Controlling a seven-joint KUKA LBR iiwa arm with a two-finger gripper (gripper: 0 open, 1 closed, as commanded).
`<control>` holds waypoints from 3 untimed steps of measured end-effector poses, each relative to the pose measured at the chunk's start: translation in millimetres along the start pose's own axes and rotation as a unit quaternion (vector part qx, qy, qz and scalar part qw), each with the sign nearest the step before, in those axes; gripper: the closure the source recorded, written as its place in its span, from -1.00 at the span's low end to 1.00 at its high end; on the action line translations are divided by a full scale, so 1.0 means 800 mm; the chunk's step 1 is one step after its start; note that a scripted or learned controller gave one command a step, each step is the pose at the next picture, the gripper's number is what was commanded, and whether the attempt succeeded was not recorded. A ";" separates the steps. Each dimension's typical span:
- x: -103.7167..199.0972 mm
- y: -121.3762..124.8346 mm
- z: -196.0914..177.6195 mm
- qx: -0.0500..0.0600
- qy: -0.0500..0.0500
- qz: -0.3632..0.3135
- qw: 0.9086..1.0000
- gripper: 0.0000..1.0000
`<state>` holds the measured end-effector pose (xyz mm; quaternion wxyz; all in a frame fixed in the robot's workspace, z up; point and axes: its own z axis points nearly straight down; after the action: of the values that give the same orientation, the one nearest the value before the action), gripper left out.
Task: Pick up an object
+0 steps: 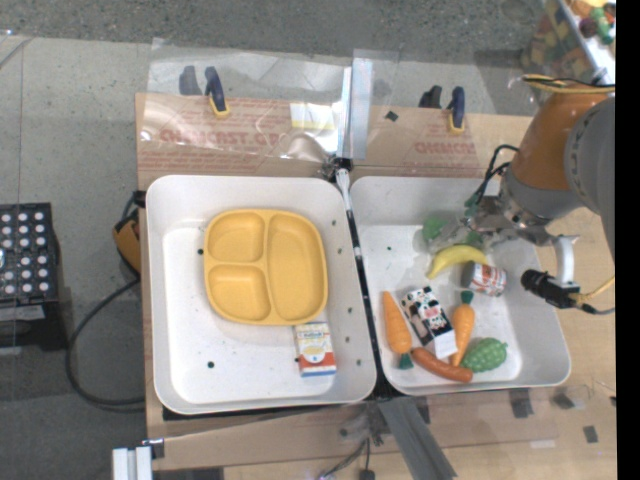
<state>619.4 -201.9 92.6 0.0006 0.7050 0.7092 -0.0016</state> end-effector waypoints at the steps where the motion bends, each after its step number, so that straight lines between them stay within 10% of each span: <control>1: -0.002 0.000 -0.012 -0.001 0.001 0.001 1.000 1.00; 2: -0.002 0.000 -0.012 0.000 0.001 0.001 1.000 -1.00; 3: -0.024 -0.086 0.001 0.000 0.001 -0.074 0.997 -1.00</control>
<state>550.8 -221.1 92.1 -0.0003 0.6506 0.7595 -0.0005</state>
